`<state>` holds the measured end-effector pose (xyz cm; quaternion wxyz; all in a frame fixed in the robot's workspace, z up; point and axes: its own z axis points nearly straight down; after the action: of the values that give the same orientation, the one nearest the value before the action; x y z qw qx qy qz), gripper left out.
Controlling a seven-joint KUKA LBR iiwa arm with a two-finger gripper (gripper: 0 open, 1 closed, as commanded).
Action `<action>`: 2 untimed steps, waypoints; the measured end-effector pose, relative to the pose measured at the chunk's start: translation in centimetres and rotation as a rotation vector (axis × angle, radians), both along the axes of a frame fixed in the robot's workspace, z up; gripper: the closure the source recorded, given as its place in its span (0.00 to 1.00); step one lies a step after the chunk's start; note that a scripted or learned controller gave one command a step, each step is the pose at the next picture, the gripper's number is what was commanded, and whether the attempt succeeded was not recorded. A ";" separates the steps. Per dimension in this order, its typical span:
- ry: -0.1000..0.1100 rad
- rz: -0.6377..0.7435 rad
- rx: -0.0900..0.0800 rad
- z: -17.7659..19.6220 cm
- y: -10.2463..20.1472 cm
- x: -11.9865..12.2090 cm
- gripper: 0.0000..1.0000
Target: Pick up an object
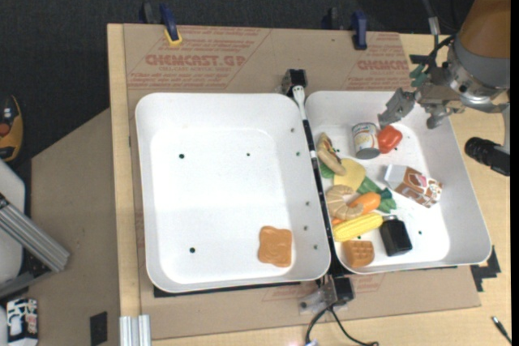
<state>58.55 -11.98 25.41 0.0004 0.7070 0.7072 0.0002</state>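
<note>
Metal jaws [415,111] hover over glossy red pepper [390,138] beside cylindrical can [365,139]

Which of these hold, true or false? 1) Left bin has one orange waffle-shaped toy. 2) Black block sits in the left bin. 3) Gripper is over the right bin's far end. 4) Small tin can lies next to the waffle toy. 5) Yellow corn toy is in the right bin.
1) True: the orange waffle-shaped toy lies alone in the left white bin.
2) False: the black block is in the right white bin.
3) True: the two-finger gripper hovers there.
4) False: the small tin can is in the right bin, beside a red toy.
5) True: the yellow corn toy.
</note>
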 end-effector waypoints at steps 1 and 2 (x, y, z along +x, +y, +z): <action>-0.014 0.007 -0.001 12.3 5.3 1.7 0.00; -0.021 0.008 0.001 27.5 11.5 3.7 0.00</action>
<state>62.28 -0.51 52.93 0.0075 0.7040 0.7101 0.0083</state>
